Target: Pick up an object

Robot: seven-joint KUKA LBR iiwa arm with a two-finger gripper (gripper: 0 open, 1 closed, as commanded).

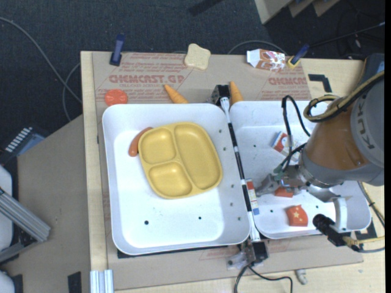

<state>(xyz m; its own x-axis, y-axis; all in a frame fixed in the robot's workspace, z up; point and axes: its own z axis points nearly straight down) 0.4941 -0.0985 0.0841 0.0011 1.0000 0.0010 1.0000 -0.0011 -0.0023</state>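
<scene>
Yellow plate fills the left bin; fingers perhaps parted near a red piece.

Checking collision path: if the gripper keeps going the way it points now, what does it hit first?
The gripper points toward the left side of the right bin. Probably that bin's bare floor first, then the divider rail between the bins; height can't be judged from this one view.

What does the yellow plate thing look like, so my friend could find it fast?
Look in the left white bin. The yellow plate lies near its middle, a rounded tray split into three compartments. It is the biggest thing in that bin, far larger than the small orange-red piece poking out from its left edge.
</scene>
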